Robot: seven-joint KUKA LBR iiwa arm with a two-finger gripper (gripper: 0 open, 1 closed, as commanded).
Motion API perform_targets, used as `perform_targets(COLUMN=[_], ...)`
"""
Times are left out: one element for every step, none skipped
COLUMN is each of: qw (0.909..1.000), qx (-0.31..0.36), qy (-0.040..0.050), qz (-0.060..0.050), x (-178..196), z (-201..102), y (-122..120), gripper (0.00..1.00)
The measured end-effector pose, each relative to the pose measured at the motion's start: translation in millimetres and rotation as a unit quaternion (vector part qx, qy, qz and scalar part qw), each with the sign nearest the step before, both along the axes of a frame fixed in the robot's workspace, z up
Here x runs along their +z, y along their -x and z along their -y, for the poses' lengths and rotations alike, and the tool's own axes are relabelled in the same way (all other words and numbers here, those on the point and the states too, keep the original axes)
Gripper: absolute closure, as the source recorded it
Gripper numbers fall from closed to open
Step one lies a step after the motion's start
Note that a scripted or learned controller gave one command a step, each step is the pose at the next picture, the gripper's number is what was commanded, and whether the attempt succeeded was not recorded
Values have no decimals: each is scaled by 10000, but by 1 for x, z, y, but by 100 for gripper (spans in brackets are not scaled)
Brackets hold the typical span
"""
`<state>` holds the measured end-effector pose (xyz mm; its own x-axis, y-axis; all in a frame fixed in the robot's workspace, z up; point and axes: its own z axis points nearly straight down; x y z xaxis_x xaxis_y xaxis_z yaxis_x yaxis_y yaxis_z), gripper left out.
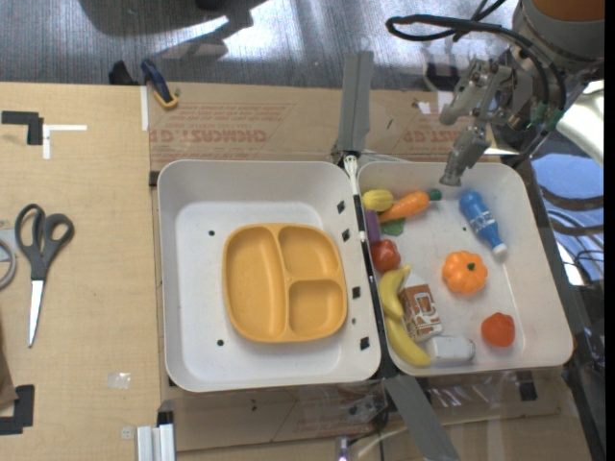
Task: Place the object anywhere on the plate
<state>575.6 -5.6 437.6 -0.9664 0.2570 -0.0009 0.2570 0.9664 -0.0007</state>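
A yellow three-compartment plate (285,281) lies in the left bin (187,257) with nothing on it. The right bin (533,257) holds a carrot (408,205), a blue bottle (480,221), an orange pumpkin (465,273), a red tomato (385,254), a banana (399,320), a brown box (420,312), a small orange-red fruit (498,329) and a pale object (452,349). My gripper (448,149) hangs over the right bin's far edge, above and behind the carrot and bottle. Its fingers are apart with nothing between them.
A yellow lemon (378,200) and a purple item (371,227) sit by the divider between the bins. Scissors (38,257) lie on the bench far left. A blue clip (159,83) rests behind the left bin. Cables trail at the upper right.
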Motion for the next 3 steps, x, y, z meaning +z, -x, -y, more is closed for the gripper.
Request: perform_targets(qw=[9994, 9989, 9974], qx=[358, 468, 725], qy=[0, 0, -1], qz=[-5, -4, -3], x=[-1, 4, -9], z=[52, 105, 144], y=[17, 63, 96], gripper=[0, 0, 0])
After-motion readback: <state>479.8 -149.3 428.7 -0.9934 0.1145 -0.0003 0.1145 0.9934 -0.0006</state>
